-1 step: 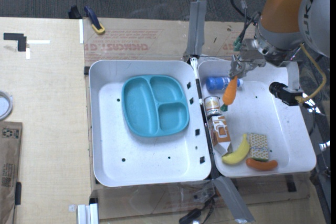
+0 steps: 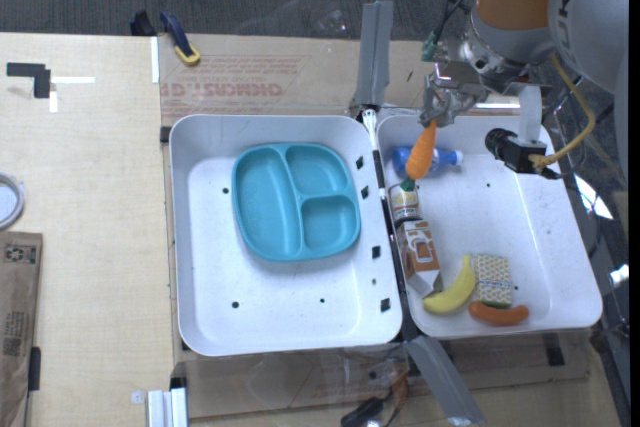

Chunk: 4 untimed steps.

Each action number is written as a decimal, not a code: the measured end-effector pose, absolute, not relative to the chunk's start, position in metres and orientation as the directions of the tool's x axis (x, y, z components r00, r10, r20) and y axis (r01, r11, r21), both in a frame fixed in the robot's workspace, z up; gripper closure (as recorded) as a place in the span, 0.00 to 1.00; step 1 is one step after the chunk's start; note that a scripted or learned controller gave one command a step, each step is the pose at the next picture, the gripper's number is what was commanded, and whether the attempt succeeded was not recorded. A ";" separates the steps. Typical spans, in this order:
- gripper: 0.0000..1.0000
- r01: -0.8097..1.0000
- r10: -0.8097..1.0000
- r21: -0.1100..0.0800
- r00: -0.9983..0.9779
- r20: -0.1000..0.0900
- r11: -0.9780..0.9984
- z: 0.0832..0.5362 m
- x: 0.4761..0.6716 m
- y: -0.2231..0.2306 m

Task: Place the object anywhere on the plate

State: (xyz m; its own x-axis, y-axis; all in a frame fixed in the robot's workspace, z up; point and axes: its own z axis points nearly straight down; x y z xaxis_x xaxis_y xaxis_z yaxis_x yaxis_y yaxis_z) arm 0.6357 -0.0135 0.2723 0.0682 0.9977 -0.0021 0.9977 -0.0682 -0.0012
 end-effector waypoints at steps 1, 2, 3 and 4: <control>0.00 0.998 0.998 -0.001 0.068 -0.002 -0.068 0.272 0.636 -0.014; 0.00 0.995 0.995 -0.005 0.099 -0.002 -0.099 0.205 0.658 0.005; 1.00 0.995 0.995 -0.004 0.096 -0.005 -0.096 0.215 0.659 0.004; 1.00 0.983 0.983 -0.001 0.185 -0.003 -0.185 0.327 0.659 0.014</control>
State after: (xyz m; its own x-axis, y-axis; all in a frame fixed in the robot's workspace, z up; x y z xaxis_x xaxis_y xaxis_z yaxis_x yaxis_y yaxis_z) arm 0.6595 0.0138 0.3271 0.1853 0.9827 -0.0027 0.9827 -0.1853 -0.0009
